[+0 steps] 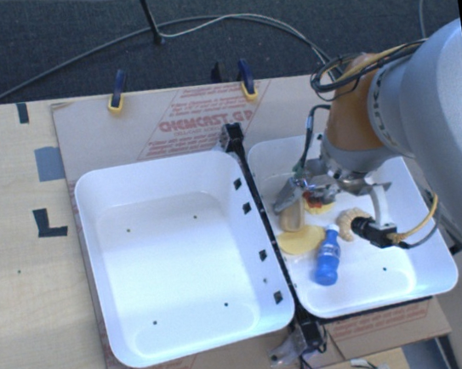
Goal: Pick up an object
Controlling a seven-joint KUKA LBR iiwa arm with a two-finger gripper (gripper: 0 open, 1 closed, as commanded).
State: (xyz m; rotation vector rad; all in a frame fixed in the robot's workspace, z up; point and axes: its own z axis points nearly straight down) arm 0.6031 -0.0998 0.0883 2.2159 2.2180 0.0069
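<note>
Over the right bin [417, 276], near its left wall, the gripper [302, 197] hangs; jaw state cannot be told. Blue bottle [326, 258] and yellow piece [298, 241] lie just beside it, toward the near side.

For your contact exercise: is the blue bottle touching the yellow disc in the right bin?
Touching. The camera view shows the blue bottle's upper end meeting the yellow disc's lower right edge, with no white bin floor between them.
</note>
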